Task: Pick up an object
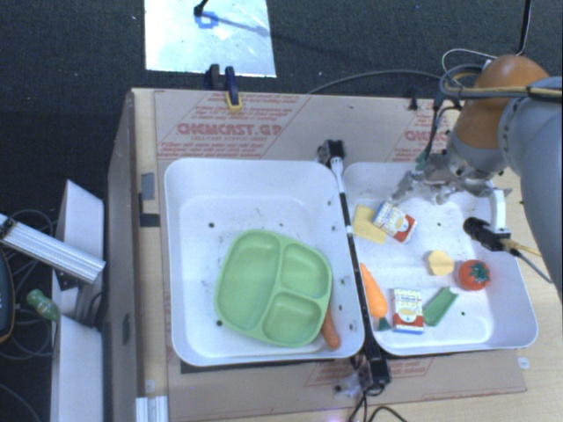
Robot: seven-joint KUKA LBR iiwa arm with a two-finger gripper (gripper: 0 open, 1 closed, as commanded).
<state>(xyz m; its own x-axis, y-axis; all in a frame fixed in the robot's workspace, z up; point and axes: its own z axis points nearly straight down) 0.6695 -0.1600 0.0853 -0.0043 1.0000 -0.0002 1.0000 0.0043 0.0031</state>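
Nothing is held yet. End effector point(420, 181) is poised at the right bin's point(519, 319) far edge, w/ nothing seen betw. its fingers; spread vs. pressed together can't be told. Nearest object, a juice carton point(395, 221), lies just below, ungrasped.

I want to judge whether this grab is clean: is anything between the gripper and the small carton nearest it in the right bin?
Nothing visible is. The gripper hangs just above the small carton near the right bin's back. The yellow wedge lies against the carton's left side, beside the path, not across it.
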